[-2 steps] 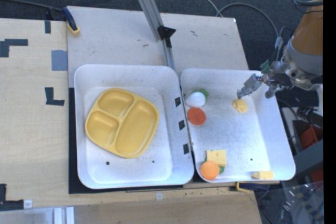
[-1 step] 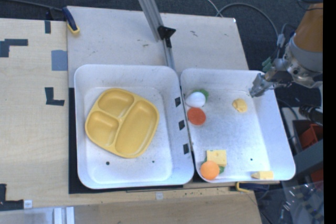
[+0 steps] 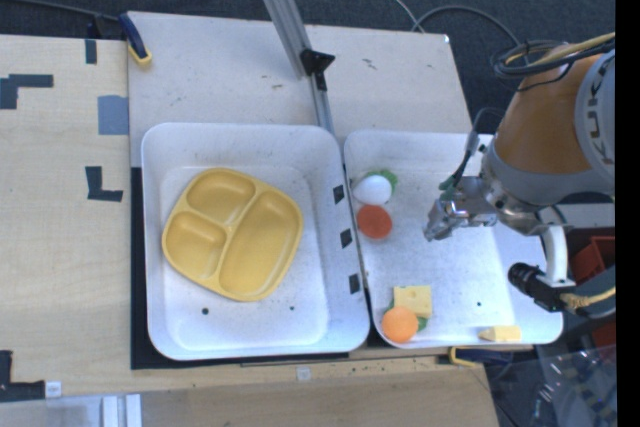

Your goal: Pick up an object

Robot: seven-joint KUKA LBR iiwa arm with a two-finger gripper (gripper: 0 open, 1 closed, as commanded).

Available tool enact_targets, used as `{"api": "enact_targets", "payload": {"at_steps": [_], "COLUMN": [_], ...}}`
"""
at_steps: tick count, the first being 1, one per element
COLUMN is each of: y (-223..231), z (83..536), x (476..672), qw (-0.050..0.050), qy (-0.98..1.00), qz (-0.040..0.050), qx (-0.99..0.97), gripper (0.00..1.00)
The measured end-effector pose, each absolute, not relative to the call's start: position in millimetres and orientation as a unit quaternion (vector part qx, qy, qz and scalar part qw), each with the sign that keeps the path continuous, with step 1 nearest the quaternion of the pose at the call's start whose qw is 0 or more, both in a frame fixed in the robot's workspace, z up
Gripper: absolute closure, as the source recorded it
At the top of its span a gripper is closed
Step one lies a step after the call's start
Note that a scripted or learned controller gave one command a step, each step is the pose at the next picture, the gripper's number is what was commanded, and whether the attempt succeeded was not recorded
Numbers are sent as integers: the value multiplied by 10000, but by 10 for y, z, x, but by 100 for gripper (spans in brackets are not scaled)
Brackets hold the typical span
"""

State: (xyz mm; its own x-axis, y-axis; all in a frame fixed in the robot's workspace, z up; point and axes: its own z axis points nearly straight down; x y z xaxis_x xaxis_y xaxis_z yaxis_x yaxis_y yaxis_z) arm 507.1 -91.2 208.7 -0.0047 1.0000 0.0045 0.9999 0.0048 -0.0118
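gripper (image 3: pixel 438 227) over mid right bin (image 3: pixel 455 150), state can't tell; red ball (image 3: pixel 375 221) to its left, bare floor between; yellow block (image 3: pixel 499 334) at front edge.

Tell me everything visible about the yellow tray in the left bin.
The yellow tray is a rounded, glossy, plastic-looking plate with raised ridges dividing it into three compartments: two smaller ones on its left side and one larger on its right. It lies flat, right side up, turned at a slant, on the floor of the left bin. All three compartments hold nothing, and nothing else touches it.
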Motion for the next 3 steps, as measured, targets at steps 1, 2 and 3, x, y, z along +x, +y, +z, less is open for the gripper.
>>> {"api": "enact_targets", "payload": {"at_steps": [1, 2, 3], "y": [-557, 59, 235], "z": [1866, 1883, 1880], "x": [5443, 6064, 5551], "qw": [9, 1, 22], "qy": [-7090, -7101, -7078], "qz": [7, -15, 21], "qx": [-7052, -7041, -7064], "gripper": [100, 100, 100]}}
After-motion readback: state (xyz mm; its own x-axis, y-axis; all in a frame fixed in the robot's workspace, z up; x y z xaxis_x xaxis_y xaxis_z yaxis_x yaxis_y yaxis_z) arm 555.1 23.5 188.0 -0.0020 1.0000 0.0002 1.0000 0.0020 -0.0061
